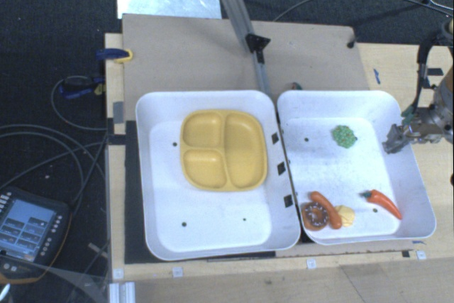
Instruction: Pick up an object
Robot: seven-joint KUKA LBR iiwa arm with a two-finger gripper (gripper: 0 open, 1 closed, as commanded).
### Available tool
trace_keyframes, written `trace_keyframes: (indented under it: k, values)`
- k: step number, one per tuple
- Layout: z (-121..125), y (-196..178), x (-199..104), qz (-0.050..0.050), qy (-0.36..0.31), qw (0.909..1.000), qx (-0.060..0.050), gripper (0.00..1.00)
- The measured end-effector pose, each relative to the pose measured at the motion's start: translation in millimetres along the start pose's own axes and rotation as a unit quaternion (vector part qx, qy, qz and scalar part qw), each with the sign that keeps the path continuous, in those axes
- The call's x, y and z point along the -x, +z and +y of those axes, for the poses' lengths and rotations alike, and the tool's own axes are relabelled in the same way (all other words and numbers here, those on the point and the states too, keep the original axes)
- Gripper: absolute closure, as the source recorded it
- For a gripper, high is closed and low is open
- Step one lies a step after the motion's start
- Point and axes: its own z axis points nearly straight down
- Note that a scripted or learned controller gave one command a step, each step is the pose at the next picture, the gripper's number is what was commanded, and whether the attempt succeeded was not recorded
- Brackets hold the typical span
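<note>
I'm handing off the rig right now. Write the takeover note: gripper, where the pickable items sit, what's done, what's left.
Gripper: at the right bin's right rim, nothing seen held.
Right bin: green broccoli-like piece toward the back; carrot front right; sausage, donut and small yellow piece clustered at the front.
Left bin: yellow divided plate.
Done: no pick yet.
Left: descend on one item, grasp, lift.
</note>
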Motion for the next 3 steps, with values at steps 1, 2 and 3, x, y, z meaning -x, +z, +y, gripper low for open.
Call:
trace_keyframes:
  k: [1,2,3]
  values:
    - [27,4,-54,0.000,-0.001,1.0000,0.001,1.00]
    - [49,15,-107,0.000,-0.001,1.0000,0.000,1.00]
    - [67,6,-159,0.001,-0.001,1.0000,0.001,1.00]
